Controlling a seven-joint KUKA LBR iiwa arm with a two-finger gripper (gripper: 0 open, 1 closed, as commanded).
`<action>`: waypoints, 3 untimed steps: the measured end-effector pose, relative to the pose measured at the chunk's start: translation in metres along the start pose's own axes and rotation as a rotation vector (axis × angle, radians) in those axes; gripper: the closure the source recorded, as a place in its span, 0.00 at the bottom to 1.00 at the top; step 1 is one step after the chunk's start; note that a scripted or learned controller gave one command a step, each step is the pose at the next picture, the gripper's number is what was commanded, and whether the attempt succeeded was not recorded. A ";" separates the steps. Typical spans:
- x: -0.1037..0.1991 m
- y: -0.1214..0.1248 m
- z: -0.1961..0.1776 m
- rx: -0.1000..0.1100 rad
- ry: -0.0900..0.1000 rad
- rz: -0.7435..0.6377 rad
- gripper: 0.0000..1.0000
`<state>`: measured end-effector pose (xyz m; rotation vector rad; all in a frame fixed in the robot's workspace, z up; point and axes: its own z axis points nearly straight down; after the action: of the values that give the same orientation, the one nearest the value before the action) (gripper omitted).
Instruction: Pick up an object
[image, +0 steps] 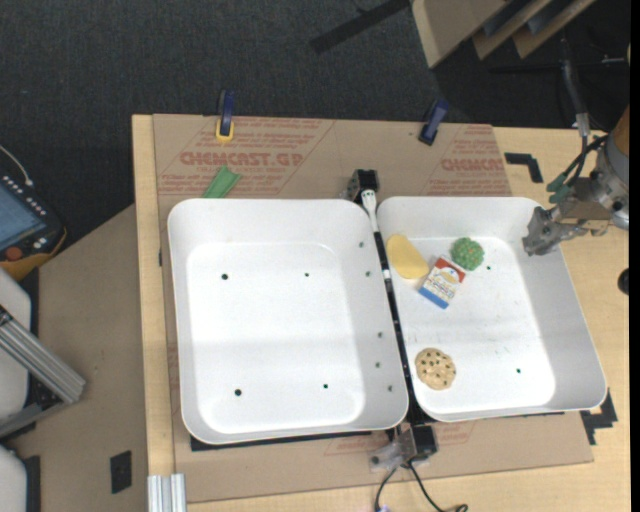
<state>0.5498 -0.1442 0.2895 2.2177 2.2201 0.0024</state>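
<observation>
Nearest the camera, a round tan cookie with dark chips (435, 368) lies in the lower part of the right shallow white plastic bin (560, 345). Left of it, the left shallow white plastic bin (190, 300) shows only small dark holes in its floor. Higher in the right bin lie a yellow oval lump (406, 256), a small red, white and blue box (441, 283) just beside it, and a green knobbly ball (467, 252). At that bin's upper right rim hangs the grey hand (540, 238); how its jaws stand I cannot tell. Both bins sit on a brown cardboard sheet (300, 150) held by blue clamps on the tabletop (620, 330), above dark carpet (100, 60).
</observation>
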 end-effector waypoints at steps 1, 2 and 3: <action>-0.051 -0.068 -0.088 -0.006 -0.004 0.008 1.00; -0.018 -0.042 0.011 0.011 0.005 -0.002 1.00; 0.066 -0.069 -0.042 -0.001 0.003 -0.008 1.00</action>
<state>0.4807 -0.0784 0.3308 2.2099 2.2295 0.0066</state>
